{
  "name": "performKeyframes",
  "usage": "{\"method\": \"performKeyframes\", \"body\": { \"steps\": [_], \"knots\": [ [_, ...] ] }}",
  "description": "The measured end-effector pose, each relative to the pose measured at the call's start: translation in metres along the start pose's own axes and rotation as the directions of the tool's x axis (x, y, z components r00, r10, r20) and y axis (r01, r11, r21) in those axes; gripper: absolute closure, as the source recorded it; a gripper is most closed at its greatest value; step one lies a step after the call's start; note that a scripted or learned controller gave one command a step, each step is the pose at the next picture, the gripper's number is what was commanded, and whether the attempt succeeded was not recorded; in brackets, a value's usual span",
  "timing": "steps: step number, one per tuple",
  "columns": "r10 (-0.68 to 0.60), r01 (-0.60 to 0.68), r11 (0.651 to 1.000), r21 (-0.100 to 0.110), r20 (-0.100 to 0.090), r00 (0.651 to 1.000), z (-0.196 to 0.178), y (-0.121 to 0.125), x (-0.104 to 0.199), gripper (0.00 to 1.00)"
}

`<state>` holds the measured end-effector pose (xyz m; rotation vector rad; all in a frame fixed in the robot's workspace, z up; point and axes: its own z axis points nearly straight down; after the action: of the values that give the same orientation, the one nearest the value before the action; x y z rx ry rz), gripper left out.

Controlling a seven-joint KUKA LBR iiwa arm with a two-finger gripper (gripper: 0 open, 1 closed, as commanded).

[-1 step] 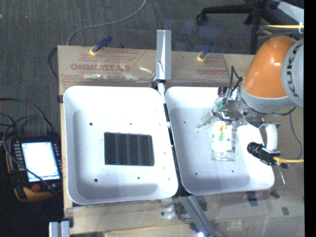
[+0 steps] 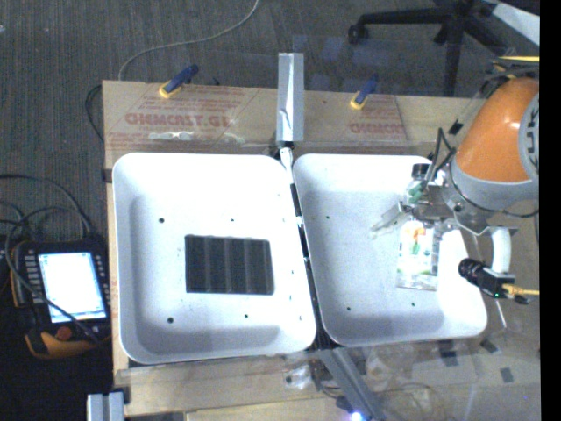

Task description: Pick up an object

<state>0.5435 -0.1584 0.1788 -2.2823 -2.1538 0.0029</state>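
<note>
A clear plastic packet [image 2: 417,254] with green and orange contents lies flat in the right bin [image 2: 351,235], toward its right side. My gripper [image 2: 422,203] hangs just above the packet's upper end, below the arm's orange band [image 2: 495,143]. Whether it touches the packet is unclear from this angle. A black ridged rectangular block [image 2: 229,264] lies flat in the middle of the left bin [image 2: 149,191].
A grey upright post [image 2: 290,108] stands behind the seam between the bins. Blue and yellow clamps [image 2: 178,80] [image 2: 364,92] hold the brown board at the back. A lit pendant screen [image 2: 67,285] sits off the bench at the left.
</note>
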Motion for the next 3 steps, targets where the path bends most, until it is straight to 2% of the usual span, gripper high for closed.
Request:
{"method": "performKeyframes", "body": {
  "steps": [1, 2, 3],
  "knots": [
    [-0.004, 0.004, 1.0, 0.0, 0.0, 1.0, 0.07, 0.043, -0.043, 0.0],
    [-0.139, 0.139, 0.99, -0.012, -0.006, 0.99, 0.086, 0.063, -0.045, 0.0],
    [-0.142, 0.142, 0.99, -0.013, -0.008, 0.99, 0.077, 0.064, -0.042, 1.0]
  ]
}}
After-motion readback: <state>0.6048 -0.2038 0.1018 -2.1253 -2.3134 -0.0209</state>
